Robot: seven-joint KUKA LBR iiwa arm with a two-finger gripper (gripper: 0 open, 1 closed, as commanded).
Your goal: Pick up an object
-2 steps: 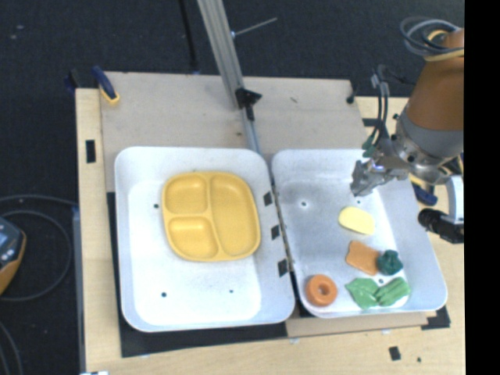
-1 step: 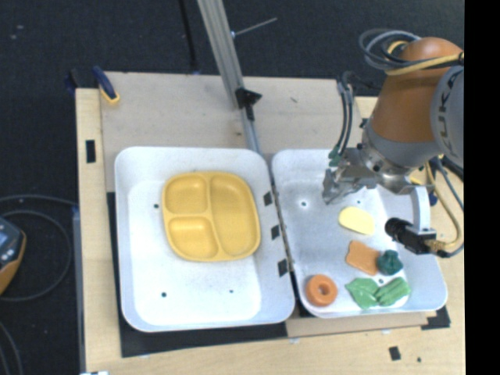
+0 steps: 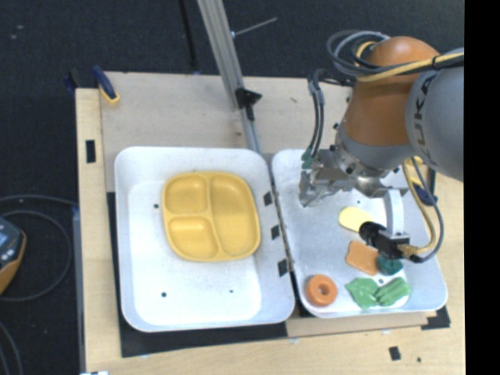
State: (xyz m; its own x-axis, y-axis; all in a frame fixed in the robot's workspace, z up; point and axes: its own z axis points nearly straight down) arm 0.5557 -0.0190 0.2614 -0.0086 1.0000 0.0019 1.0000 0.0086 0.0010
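— Where's the arm [image 3: 406, 108] got to?

— It reaches in from the right and hangs over the right bin [image 3: 312, 233]. The tool [image 3: 312, 187] sits low over the bin's upper left part, above bare white floor, well apart from the toys.

— Spread or pressed together?

— I cannot tell; from up here the wrist and cables crowd it.

— So what could it pick up?

— Everything graspable lies along the bin's near right side: an orange ring [image 3: 320, 289] by the front rim, a green leafy piece [image 3: 378, 292] just beside it, an orange wedge [image 3: 361, 256] above that, a pale yellow piece [image 3: 353, 219], and a small dark teal thing [image 3: 390, 266] near a black cable end. Nothing sits between the tool's tips that I can see.

— And the other bin?

— The left bin [image 3: 141, 233] carries a yellow divided plate [image 3: 211, 214], three compartments, lying flat in the middle. I'd guess the toys stay clustered so the tool has spare floor to drop onto.

— Any writing?

— Letters on the grey arm housing at the right edge, cut off, so I can't read them properly.
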